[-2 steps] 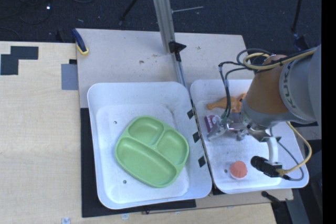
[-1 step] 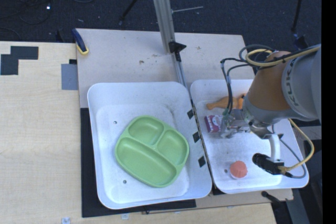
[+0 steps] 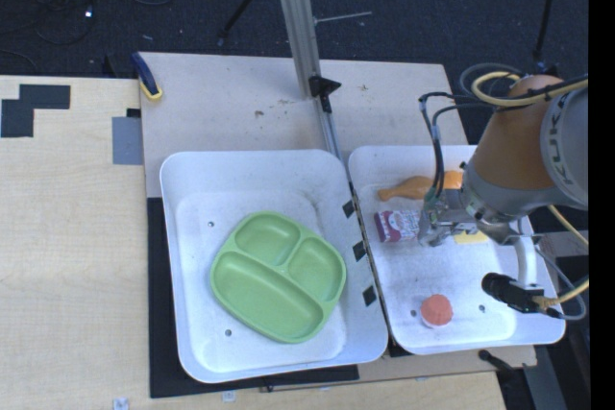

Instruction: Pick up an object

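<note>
While the arm point(image 3: 524, 154) hangs low over the right bin point(image 3: 480, 326), its gripper point(image 3: 434, 230) sits just at the 3 o'clock edge of a small red-and-white packet point(image 3: 395, 225), seemingly touching it or nearly so. Whether the gripper is spread or closed I cannot tell; the wrist hides that part. No object can be seen between them, so nothing counts as held.

Other candidates lie in the same bin: an orange piece point(image 3: 413, 189) at 12 o'clock from the packet, close to it, and a red ball point(image 3: 437, 309) at 5 o'clock, well apart, near the bin's front. Something yellow point(image 3: 471, 236) peeks out under the wrist. The left bin point(image 3: 187, 206) carries a green tray point(image 3: 279, 276).

My read is that the approach is done and the grasp itself is in hand, with the packet the likely target. Next the gripper would need to straddle the packet, close firmly, then lift straight up. A flat, thin packet may slip out, so a low, centred pinch seems wise.
</note>
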